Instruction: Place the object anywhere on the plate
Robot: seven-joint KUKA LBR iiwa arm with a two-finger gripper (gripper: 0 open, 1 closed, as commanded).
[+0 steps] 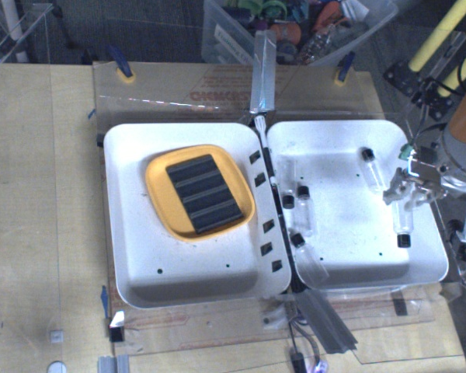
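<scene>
One black object [203, 193] already sits on the yellow plate [161, 200], left bin; gripper [408, 189] at 3 o'clock, finger state unclear. Task looks done.

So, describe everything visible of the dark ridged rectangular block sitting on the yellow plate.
The dark ridged rectangular block is black or charcoal and flat, with four raised bands running across its width, separated by grooves. It looks like matte plastic or rubber. It lies flat and turned at a slant, resting wholly on the yellow rounded-square plate in the left white bin. Only the plate touches it; the gripper is over the right bin.
</scene>
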